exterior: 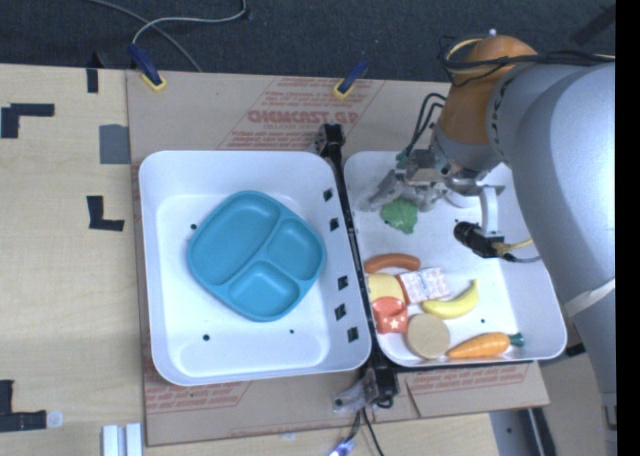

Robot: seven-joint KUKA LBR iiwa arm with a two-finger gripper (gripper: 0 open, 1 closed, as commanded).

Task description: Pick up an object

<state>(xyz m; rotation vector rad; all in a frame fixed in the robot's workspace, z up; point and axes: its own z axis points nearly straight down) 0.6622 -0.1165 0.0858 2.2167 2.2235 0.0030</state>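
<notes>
Hand (400,194) above one green toy (400,215)

The grey arm comes in from the right of the camera view as a broad, rounded mass along that edge, narrowing toward the upper middle. Its orange band sits above the wrist at the top, with thin dark cables looping around it and down the wrist's left side. Below the band the wrist points downward and to the left, ending in the pincer (402,196), which is low and angled, its metal parts spread left toward the centre.
</notes>
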